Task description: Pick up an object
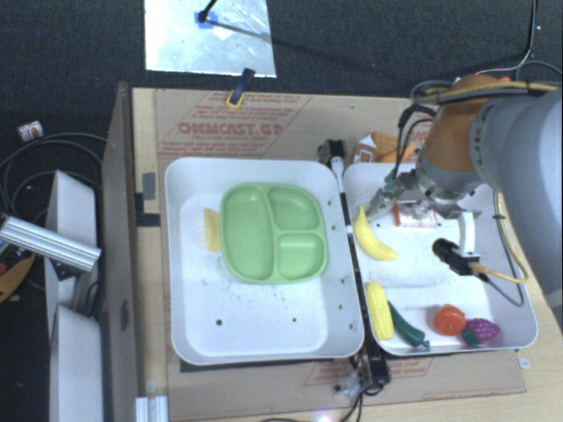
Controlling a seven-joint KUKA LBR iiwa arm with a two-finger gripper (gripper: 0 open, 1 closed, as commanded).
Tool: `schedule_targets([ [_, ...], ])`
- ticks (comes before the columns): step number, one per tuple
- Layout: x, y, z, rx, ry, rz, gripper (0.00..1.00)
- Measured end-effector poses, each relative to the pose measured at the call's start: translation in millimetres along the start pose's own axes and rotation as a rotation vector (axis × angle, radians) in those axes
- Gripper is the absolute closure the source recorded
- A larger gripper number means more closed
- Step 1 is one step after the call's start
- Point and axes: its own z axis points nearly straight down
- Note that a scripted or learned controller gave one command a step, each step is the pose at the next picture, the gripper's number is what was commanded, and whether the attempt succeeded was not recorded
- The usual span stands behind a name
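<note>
Hangs low over the far half of the right white plastic bin (526,323): grey arm's two-finger gripper (406,202), wrist tilted down toward the bin floor. Cannot tell from this angle whether open or shut; nothing visibly held. Placed so, probably, for a descent on whatever sits nearest below.

Directly beneath the gripper, near the bin's far edge: a small red-and-white flat item (417,219), too blurred to name. Just beside the gripper, against the bin's left wall: a curved yellow plastic banana (374,237). Likeliest targets, judging by closeness, though impossible to say which.

Along the near edge of the same bin, well apart from the gripper: a yellow toy corn cob (379,310) in the near-left corner, touching a dark green toy vegetable (406,325); then a red toy tomato (449,320) and a purple bunch of toy grapes (481,331) just beside each other toward the near-right corner. Scattered loosely, apparently tossed in rather than arranged, leaving room around most for a grasp.

In the left white plastic bin (189,323): a pale green divided plastic plate (273,233), lying flat and filling the middle, with a thin yellow slab (211,229) tucked at its left rim.

Count: two bins; one banana, one corn cob, one green vegetable, one tomato, one grape bunch, one red-and-white item, one plate, one yellow slab.
</note>
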Motion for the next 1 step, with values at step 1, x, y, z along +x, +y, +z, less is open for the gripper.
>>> schedule_targets([
  [1, -28.0, 28.3, -19.9, 0.002, 0.005, 0.006, 0.00],
])
